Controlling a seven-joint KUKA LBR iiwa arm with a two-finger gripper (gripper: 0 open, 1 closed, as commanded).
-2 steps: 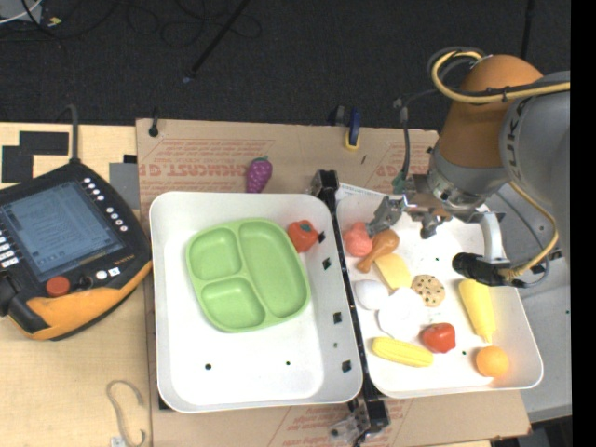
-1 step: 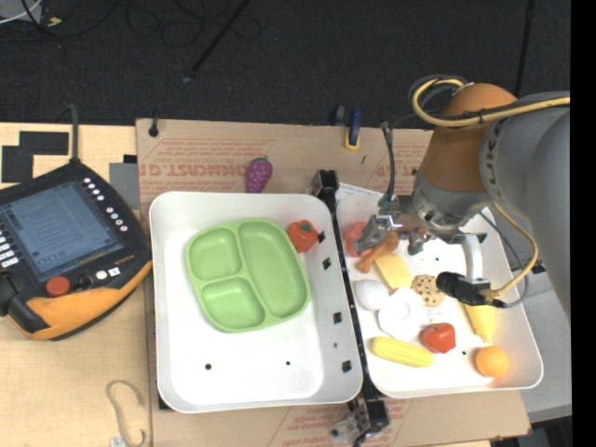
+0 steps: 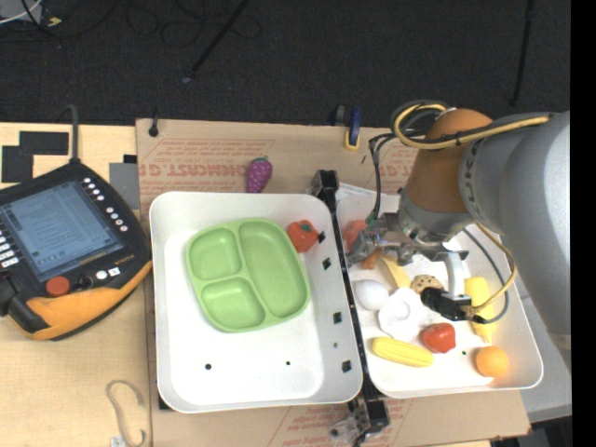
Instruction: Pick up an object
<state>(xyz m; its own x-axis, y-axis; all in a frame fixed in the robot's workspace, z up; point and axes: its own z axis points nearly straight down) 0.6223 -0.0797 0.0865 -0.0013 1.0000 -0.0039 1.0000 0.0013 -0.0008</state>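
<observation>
Beside the green divided tray [image 3: 247, 275], in the right-hand bin [image 3: 521, 375], the gripper [image 3: 386, 247] is lowered among the toy foods; whether anything is gripped cannot be told. Right of that tray, a white egg [image 3: 371, 294], a corn cob [image 3: 401, 351], a tomato [image 3: 439, 337] and an orange [image 3: 491, 361] are seen, while a red strawberry [image 3: 302, 236] is set touching its upper right corner.

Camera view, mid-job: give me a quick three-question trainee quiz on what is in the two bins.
1. True or false: the green divided plate lies in the left bin.
2. Which item lies beside that plate in the same bin? A) red strawberry toy B) a corn cob C) an orange
3. Fill in: the gripper is over the ____ bin.

Key: 1 true; 2 A; 3 right. The corn cob, red tomato toy and orange sit in the right bin.
</observation>
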